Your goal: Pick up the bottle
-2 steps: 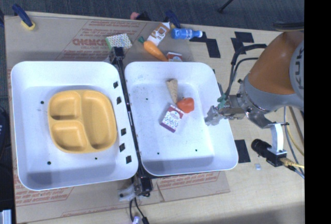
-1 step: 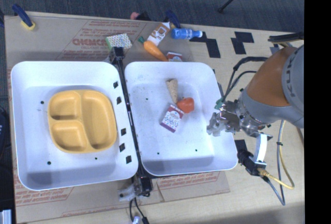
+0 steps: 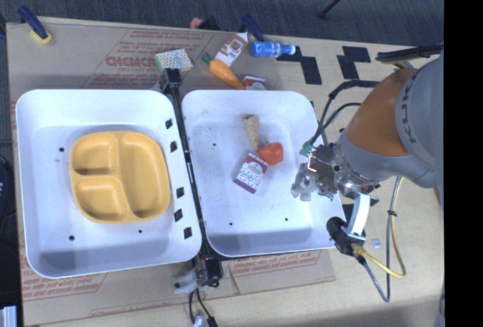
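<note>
Two shallow white plastic bins sit side by side on the bench. The left bin (image 3: 38,167) has a yellow three-section plastic plate (image 3: 119,176) lying flat in the middle of it. The right bin (image 3: 219,220) holds a few small bits near its centre: a tan ice-cream-cone-shaped toy (image 3: 250,129) pointing toward the far edge, a small red-orange rounded toy (image 3: 271,154) just beside it, and a little maroon-and-white packet (image 3: 250,172) lying flat, touching or nearly touching the red piece.

The small blue plastic bottle with a white cap (image 3: 271,50) isn't in either bin. It's lying on its side on the bench behind the right bin, past the far rim. Near it there's an orange carrot-shaped toy (image 3: 225,73), a white-and-orange carton (image 3: 232,49), and a green-patterned square packet (image 3: 173,60) closer to the gap between the bins.

The grey arm with the orange band comes in from the right, and its two-finger gripper (image 3: 308,183) hovers at the right edge of the right bin, well apart from the bottle. Honestly can't tell whether the pincer is spread or closed from this angle, too cluttered with metal and cables.
</note>
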`<state>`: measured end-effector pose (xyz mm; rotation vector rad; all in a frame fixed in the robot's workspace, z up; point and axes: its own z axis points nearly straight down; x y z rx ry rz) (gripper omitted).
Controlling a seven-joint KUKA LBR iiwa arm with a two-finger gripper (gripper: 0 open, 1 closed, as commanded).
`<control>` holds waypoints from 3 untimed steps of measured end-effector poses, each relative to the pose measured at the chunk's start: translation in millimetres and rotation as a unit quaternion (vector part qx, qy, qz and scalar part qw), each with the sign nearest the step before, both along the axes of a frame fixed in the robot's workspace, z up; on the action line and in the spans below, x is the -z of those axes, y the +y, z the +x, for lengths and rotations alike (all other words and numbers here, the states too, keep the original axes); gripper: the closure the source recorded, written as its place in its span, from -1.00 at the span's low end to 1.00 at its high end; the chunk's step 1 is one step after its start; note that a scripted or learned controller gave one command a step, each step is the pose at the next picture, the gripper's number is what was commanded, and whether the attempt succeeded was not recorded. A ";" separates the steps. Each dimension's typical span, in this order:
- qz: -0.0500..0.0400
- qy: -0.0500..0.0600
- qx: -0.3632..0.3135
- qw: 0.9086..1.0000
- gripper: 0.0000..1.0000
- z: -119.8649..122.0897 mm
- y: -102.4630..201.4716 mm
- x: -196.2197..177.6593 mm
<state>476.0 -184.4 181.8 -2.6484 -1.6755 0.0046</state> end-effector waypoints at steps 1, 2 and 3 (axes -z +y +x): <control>0.000 0.001 0.054 0.999 1.00 -0.2 32.2 3.0; -0.002 -0.001 0.156 0.988 1.00 0.2 60.8 -16.2; -0.002 0.002 0.299 0.954 1.00 -0.7 56.9 6.6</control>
